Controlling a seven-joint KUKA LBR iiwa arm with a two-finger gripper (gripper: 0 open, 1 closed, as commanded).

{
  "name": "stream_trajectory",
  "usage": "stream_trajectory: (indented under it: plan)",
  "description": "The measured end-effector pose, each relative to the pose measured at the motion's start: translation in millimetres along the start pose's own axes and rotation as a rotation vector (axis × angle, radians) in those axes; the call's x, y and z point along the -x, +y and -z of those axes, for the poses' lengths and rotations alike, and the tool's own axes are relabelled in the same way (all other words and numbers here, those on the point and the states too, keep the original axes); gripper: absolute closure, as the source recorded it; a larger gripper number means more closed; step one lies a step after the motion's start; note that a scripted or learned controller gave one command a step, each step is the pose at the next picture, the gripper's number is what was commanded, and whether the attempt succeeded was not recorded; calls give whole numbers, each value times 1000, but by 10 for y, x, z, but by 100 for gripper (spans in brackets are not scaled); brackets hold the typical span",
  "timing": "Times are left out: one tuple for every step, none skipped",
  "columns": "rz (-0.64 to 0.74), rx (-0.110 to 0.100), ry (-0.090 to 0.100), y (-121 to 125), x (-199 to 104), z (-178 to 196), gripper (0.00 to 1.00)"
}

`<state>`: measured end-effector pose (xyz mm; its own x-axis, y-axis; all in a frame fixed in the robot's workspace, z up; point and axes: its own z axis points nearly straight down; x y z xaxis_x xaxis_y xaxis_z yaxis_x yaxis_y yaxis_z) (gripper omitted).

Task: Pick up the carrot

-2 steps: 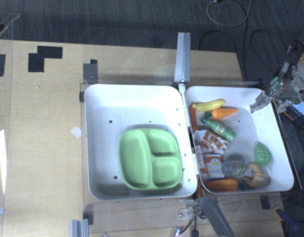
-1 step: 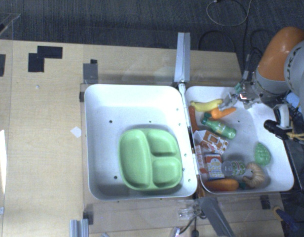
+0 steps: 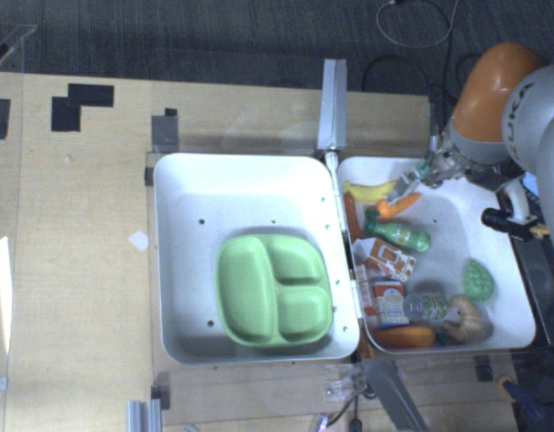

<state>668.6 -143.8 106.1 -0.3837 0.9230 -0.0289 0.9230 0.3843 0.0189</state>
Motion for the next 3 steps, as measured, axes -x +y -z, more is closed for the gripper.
stream_trajectory:
  plan:
    - [92,-18,-3,26,-10,-6,0]
    - [100,5,-8,100,-30,133,100]
    - [105,-8,11,96,-100,106,0]
